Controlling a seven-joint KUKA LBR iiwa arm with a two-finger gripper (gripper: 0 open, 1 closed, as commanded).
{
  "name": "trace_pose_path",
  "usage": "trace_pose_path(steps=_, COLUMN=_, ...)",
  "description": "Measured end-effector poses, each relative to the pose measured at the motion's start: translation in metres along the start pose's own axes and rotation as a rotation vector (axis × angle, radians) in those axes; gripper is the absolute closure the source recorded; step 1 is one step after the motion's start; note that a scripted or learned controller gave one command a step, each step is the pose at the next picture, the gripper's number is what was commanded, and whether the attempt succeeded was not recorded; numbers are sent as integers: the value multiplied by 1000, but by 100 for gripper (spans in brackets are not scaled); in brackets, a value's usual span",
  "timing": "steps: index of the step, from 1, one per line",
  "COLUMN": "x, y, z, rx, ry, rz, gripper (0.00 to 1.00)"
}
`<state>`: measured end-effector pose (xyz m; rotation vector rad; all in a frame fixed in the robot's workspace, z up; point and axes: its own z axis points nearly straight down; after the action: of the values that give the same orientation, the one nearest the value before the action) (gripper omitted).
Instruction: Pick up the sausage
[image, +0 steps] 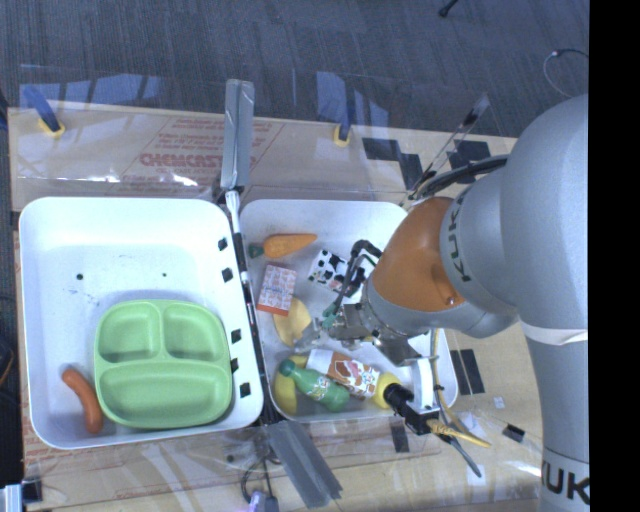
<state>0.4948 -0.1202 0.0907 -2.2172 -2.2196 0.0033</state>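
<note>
While the gripper (345, 318) hangs low in the right bin (385, 215), its state hidden from this angle, the sausage (82, 399) lies far to its left in the left bin's (60, 240) near corner, long axis running diagonally, just beside the green tray (163, 365). Around the gripper: carrot (289, 243), green bottle (315, 385), banana (294, 321).

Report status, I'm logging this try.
Claw low in right bin, among clutter. Sausage in left bin, beside green tray, untouched. Nothing covering it.
</note>
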Motion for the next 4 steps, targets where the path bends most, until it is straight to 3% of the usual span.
trace_pose_path(steps=1, x=16, y=71, z=-1, rx=-2, ry=-1, rz=-111, gripper=0)
trace_pose_path(steps=2, x=24, y=75, z=-1, rx=0, ry=1, rz=272, gripper=0)
trace_pose_path(steps=3, x=26, y=123, z=-2, rx=-1, ry=0, rz=414, gripper=0)
trace_pose_path(steps=4, x=21, y=160, z=-1, rx=10, ry=1, rz=418, gripper=0)
